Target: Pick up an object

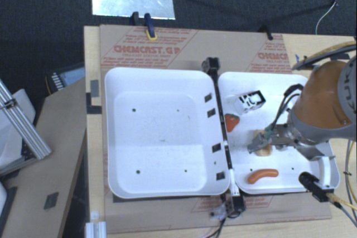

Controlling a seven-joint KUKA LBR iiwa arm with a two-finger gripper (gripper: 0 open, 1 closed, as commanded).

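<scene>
1. Camera view looks down on two white bins side by side: the left bin (162, 131) and the right bin (279, 86), on a cardboard-covered bench (184, 44).
2. Three candidates lie in the right bin: an orange sausage-shaped piece (263, 175) toward six o'clock, a small red-orange piece (231, 121) toward nine o'clock against the divider, and a black-and-white item (251, 100) toward eleven o'clock.
3. Reaching in from three o'clock, the arm (326, 103) has its gripper (262, 144) low near the middle of the right bin, over a small tan thing (264, 149) that I cannot identify.
4. Whether the claw is released or clenched cannot be told; its tip is small and blurred.
5. Progress, as a judgement: the approach looks made, but no object is seen between the claw's parts and nothing is raised off the bin floor. A secure grasp and a lift remain.
6. Sausage piece and red-orange piece lie apart from the gripper, at its six and ten o'clock.
</scene>
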